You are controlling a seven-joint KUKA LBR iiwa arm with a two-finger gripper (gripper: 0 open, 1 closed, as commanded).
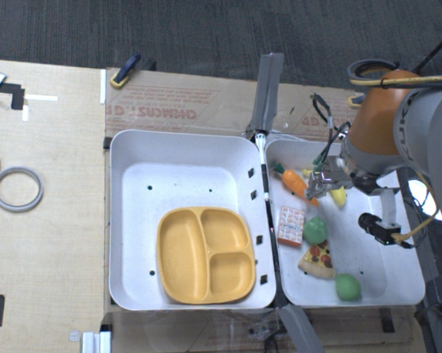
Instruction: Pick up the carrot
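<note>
Carrot, small orange plastic toy with green top [293,181]: light, stiff, slick; grasp across mid-body. Claw [317,187] just right; open or closed, cannot tell.

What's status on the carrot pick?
Gripper low in right bin, tips at carrot; grasp not confirmed. Carrot lying on bin floor near left wall. Yellow piece close beside gripper.

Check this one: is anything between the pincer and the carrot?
Nothing visible. The pincer sits right beside the carrot at its right end in the right bin, no object between them. The yellow item lies on the pincer's other side.
</note>
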